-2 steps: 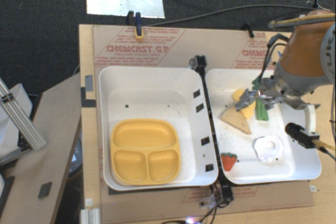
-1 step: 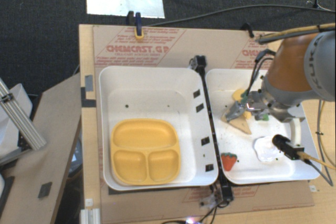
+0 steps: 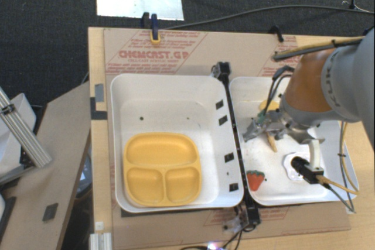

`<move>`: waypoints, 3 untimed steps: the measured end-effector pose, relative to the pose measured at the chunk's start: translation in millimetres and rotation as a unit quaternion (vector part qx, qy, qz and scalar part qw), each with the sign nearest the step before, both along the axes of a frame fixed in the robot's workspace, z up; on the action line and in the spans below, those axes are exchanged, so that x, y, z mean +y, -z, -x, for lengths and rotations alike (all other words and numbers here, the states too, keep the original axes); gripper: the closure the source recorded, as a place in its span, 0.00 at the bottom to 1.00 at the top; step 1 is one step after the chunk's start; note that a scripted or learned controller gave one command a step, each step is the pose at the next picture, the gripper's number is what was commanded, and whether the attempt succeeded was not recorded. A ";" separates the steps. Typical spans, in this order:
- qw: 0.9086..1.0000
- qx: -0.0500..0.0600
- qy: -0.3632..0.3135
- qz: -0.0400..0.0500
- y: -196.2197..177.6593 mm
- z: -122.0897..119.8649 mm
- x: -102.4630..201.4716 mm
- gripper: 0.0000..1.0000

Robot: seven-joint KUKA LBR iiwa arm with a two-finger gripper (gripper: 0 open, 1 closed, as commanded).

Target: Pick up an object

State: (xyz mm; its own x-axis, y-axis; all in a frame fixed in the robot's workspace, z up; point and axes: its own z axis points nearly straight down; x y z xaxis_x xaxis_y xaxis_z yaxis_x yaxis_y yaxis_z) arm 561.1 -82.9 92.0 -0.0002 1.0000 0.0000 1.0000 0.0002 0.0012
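1. One fixed camera looks down on the bench (image 3: 176,47) from above, at a slant rather than straight overhead.
2. It faces the two white bins side by side: the left bin (image 3: 170,96) sits near the middle of the frame, the right bin (image 3: 249,91) toward the right edge.
3. The far end of the bench lies toward the top of the frame, the near end toward the bottom.
4. The arm (image 3: 331,82) enters from the right side and looms large there, being closer to the lens than the bins.
5. The view stands far enough back to take in both bins whole, the bench's left edge and dark floor (image 3: 47,9) beyond.
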 end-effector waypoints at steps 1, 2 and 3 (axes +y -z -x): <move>1.000 0.000 0.000 0.000 7.6 -0.6 0.0 0.00; 1.000 -0.001 0.001 0.000 -3.3 -1.3 0.1 1.00; 1.000 -0.002 -0.002 0.000 -64.7 -7.2 -4.2 1.00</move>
State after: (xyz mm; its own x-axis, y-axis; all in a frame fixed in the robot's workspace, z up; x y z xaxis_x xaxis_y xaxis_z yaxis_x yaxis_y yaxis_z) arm 568.3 -87.2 156.8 -0.0035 1.0000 -0.0007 1.0000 0.0035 0.0049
